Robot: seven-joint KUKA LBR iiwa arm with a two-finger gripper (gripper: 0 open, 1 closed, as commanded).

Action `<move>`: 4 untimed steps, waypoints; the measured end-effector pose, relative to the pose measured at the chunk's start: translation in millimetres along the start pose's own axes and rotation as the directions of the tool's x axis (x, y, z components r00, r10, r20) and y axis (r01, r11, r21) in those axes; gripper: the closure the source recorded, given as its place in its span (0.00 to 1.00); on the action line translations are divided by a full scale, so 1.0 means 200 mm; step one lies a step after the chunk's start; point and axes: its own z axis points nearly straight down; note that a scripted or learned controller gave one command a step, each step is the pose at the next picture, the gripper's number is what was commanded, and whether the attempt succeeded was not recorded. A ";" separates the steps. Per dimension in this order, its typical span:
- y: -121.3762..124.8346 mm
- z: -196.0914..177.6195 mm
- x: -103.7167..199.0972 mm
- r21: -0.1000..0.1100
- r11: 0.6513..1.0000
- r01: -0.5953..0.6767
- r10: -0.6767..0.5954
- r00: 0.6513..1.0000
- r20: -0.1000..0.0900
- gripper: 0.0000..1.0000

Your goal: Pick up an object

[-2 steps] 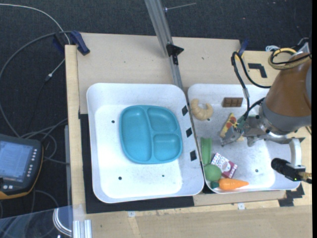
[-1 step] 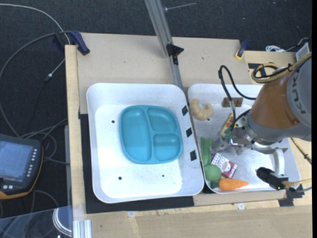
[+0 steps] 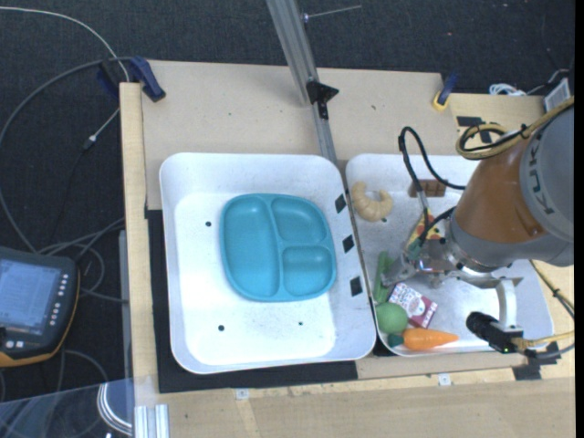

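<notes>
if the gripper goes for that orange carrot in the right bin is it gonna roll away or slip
Probably some of both. The carrot looks round and tapered, so a nudge would likely swing it in an arc rather than roll it straight. Its smooth, toy-like surface may slip between fingers. It lies against the right bin's near wall beside a green ball, which should limit its travel.

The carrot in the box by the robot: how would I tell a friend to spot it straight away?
Find the right bin, the one the arm reaches into. Go to its near edge, towards the bottom of the picture. The carrot lies there lengthwise, beside a green ball and a pink-and-white packet; it alone is orange, long and tapered.
</notes>
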 end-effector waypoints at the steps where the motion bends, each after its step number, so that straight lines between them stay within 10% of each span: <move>1: 0.00 -0.06 0.00 -0.004 1.000 0.001 -0.001 1.000 0.001 1.00; 3: 0.06 -0.66 0.04 -0.011 1.000 0.003 -0.003 1.000 0.004 1.00; 4: 0.06 -0.68 0.04 -0.007 1.000 0.001 -0.001 1.000 0.003 1.00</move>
